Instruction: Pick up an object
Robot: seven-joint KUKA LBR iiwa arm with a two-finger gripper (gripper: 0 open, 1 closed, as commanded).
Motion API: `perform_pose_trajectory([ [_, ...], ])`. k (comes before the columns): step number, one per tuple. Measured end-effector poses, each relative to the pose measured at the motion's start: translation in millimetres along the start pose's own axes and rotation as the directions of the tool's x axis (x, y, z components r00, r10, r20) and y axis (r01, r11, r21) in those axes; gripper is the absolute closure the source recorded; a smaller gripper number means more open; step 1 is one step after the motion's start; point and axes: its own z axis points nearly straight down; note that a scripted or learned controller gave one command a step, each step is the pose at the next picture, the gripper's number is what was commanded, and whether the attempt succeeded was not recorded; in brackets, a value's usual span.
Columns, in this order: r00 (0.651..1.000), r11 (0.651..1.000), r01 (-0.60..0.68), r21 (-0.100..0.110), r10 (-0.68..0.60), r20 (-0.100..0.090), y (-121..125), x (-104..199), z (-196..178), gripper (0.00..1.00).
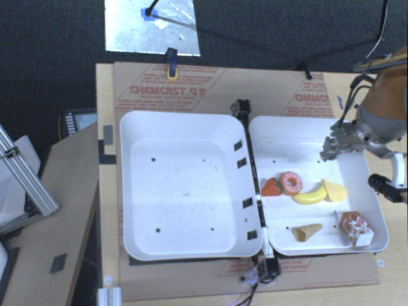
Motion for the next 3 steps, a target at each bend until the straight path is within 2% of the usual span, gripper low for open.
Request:
perform_pose_trajectory([
  [1,1.0,1.0,0.0,0.001,0.0,0.0,-0.1,0.0,0.4,0.0],
  [2,1.0,1.0,0.001,-0.003,-0.001,0.001,1.0,-0.1,-10.7,1.0],
  [3,1.0,1.0,0.001,-0.002,-0.001,0.001,0.9,-0.1,-10.4,0.0],
])
